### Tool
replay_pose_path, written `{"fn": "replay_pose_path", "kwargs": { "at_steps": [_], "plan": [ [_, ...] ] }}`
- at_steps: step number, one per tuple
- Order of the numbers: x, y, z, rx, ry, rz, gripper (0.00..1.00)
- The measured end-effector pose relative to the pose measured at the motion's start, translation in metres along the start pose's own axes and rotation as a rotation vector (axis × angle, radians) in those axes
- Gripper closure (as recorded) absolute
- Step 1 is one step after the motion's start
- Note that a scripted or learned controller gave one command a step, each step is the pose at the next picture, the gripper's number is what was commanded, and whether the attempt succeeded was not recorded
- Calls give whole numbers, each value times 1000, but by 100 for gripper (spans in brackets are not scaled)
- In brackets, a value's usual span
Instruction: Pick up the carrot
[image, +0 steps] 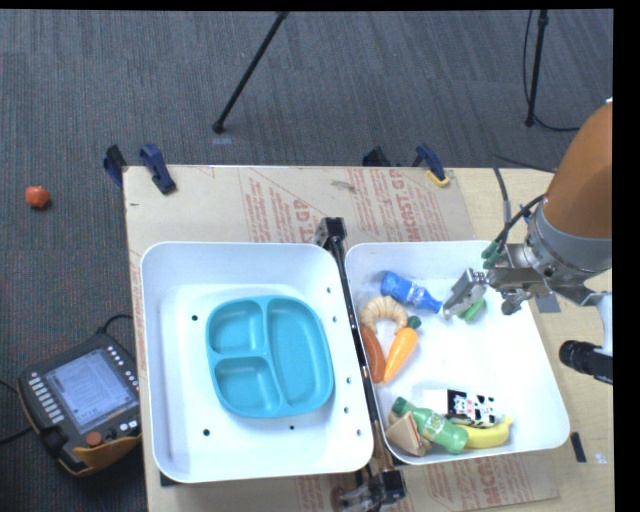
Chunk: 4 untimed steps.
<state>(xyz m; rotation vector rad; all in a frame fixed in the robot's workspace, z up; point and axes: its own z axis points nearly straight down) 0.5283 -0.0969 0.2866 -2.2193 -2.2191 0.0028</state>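
The carrot (400, 350), orange with a green stalk end, lies at a slant in the left part of the right bin (520, 360). Its stalk end points up and right. My gripper (467, 298) hangs over the bin's upper middle, up and to the right of the carrot and clearly apart from it. A small green piece (475, 311) shows right at the gripper's tip; I cannot tell whether it is held or lies on the bin floor beneath.
Beside the carrot lie a red-orange sausage (372, 352), a tan ring-shaped pastry (383, 312) and a blue bottle (410, 292). A green bottle (430, 422), banana (490, 432) and cow-patterned carton (472, 405) sit at the bin's front. The left bin (170, 300) holds a blue divided plate (270, 357).
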Motion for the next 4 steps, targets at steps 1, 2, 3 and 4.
{"fn": "replay_pose_path", "kwargs": {
  "at_steps": [1, 2, 3, 4],
  "plan": [
    [56, 20, 100, 3, 1, -21, 0],
    [-2, 48, 190, 3, 1, 167, 0],
    [11, 31, 199, 1, 1, 101, 0],
    [11, 31, 190, 3, 2, 105, 100]
  ]
}}
